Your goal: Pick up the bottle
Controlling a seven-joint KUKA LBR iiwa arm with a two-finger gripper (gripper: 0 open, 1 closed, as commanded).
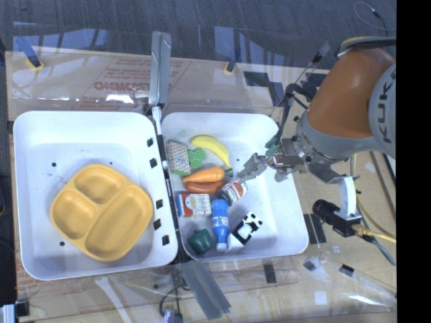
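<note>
Nearest the lens, the grey arm (350,106) with its orange band fills the right side, reaching leftward over the right-hand white bin (283,241). Beneath everything, the surface (81,79) carries both bins side by side, with a printed sheet lying under clear covering beyond them. Left of the divider sits the left-hand white bin (40,140), and in it a yellow three-compartment tray (101,210) lies flat, taking up much of the floor. Within the right-hand bin the things are crowded toward the left and near side. A yellow banana (212,148) lies toward the far side, with an orange carrot (204,175) just in front of it and a small green leafy piece (196,157) beside a checkered packet (178,157). The tool (244,175) comes down at a slant with its tip at a small red-and-white jar (234,191), just beside the carrot; whether its fingers are open or closed on anything I cannot tell. A red-labelled packet (193,204) lies left of the bottle (220,223), which is blue with a white cap, lying in the near half of the bin, apart from the tool. A dark green pepper (200,241) sits at its near left, and a black-and-white block (246,228) at its right.
</note>
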